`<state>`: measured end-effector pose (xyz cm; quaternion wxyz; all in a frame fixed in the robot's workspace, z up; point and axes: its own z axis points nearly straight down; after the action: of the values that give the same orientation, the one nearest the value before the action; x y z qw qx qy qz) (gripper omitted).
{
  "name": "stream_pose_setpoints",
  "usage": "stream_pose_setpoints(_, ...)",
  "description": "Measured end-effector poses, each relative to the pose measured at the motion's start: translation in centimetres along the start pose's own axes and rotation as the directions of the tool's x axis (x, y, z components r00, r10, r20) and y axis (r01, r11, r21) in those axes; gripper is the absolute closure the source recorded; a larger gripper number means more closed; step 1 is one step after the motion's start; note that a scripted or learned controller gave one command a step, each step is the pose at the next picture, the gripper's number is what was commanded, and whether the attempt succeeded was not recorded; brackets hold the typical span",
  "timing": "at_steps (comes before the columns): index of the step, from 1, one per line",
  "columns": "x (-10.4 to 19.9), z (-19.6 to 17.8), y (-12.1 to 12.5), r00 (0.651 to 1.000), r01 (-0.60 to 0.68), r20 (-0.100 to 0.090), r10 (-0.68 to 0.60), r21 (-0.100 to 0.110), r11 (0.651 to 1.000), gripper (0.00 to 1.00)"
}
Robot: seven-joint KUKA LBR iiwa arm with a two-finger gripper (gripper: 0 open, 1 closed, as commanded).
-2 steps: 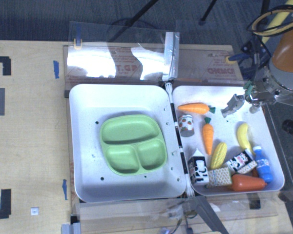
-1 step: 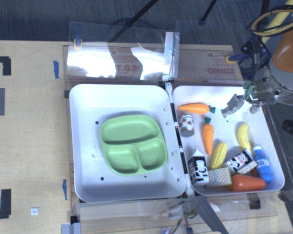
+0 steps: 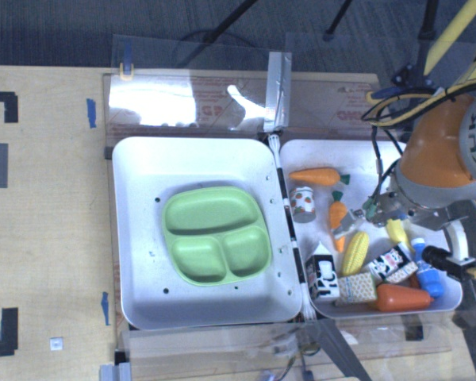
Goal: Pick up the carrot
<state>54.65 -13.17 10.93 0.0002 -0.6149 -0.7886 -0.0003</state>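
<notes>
Against the far wall of the right bin [image 3: 365, 151] lies the carrot [image 3: 316, 177]. Beside it, the left bin [image 3: 135, 213] holds a green divided plate [image 3: 216, 233]. Whether the gripper [image 3: 374, 209] is open cannot be told. Pale wooden bench [image 3: 44, 213], dark carpet [image 3: 143, 6] beyond.

— Where's the divided plate [image 3: 216, 233]?
— In the left bin [image 3: 135, 173], by itself.
— And the carrot [image 3: 317, 177]?
— In the right bin [image 3: 301, 151], at the back, behind the corn [image 3: 355, 252].
</notes>
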Motion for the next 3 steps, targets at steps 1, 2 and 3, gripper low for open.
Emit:
stream_pose_setpoints(1,1.4,2.2,0.4,0.995,0.098,0.002,-0.098,-0.002,0.995,0.00)
stream_pose_setpoints(2,1.3,1.1,0.5,0.995,0.097,0.004,-0.096,-0.008,0.995,1.00)
stream_pose_setpoints(3,-0.4,2.2,-3.4,0.939,-0.343,-0.002,0.343,-0.007,0.939,1.00)
